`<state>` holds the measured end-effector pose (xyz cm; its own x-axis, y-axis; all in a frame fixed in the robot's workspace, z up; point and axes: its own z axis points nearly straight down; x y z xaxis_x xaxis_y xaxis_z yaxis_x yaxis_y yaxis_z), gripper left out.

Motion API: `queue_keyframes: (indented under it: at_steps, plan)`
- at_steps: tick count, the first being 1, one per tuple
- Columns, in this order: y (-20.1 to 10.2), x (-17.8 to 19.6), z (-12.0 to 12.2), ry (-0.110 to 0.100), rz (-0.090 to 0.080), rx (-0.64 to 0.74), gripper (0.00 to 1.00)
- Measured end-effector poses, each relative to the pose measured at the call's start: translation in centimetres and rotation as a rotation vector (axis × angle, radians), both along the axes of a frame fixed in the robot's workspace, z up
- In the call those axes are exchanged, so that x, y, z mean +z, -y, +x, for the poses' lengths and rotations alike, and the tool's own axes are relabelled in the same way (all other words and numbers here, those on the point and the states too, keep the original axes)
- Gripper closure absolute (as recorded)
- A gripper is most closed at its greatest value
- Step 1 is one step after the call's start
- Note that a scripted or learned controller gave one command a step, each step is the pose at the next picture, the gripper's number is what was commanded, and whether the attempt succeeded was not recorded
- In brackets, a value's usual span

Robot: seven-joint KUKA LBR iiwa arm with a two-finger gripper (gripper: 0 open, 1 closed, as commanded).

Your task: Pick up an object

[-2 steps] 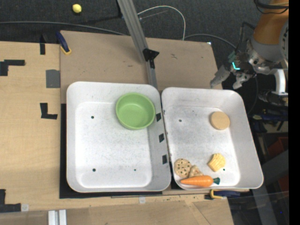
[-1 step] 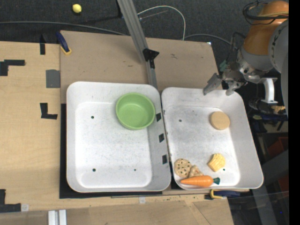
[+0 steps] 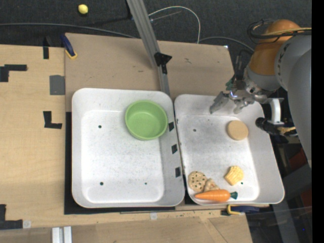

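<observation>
Right bin (image 3: 268, 186) holds the candidates: a tan round disc (image 3: 237, 130), looks like a toy bun or biscuit, lying flat toward the far right of that bin; near the front edge, a brown cookie (image 3: 196, 179), a yellow ridged piece (image 3: 233, 175) and an orange carrot (image 3: 214, 196) with a green tip, carrot and cookie just beside each other. Left bin (image 3: 83, 151) carries a green bowl (image 3: 146, 119) in its far right corner. Gripper (image 3: 230, 104) hangs over the far edge of the right bin, just beyond the disc and apart from it; fingers look spread, nothing between them. The disc is the closest item, so judged the likely target. Probably light, rigid plastic or foam, smooth top, not fragile. Lying flat and low, it offers little height, so a pinch across its width at the rim seems best, fingers descending close to the bin floor; may skid on the slick white surface if struck off-centre. The carrot would take a grip across its narrow middle, but the bin's front wall crowds it. No brands, labels or legible writing anywhere; only black tape marks on the bench (image 3: 30, 161) at left.
</observation>
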<state>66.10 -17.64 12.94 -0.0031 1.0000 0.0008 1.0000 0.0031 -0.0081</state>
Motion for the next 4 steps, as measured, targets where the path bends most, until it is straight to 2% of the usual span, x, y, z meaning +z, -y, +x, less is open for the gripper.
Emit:
queue_keyframes:
  at_steps: [1,2,3,4]
  plan:
    - [-0.1,-4.3,-0.1,0.002,-0.002,0.000,0.00]
    - [-0.2,-3.1,0.0,0.004,-0.002,0.001,1.00]
    - [0.2,1.4,-0.5,0.012,-0.002,-0.002,1.00]
    - [0.2,7.8,-0.6,0.013,-0.002,-0.002,1.00]
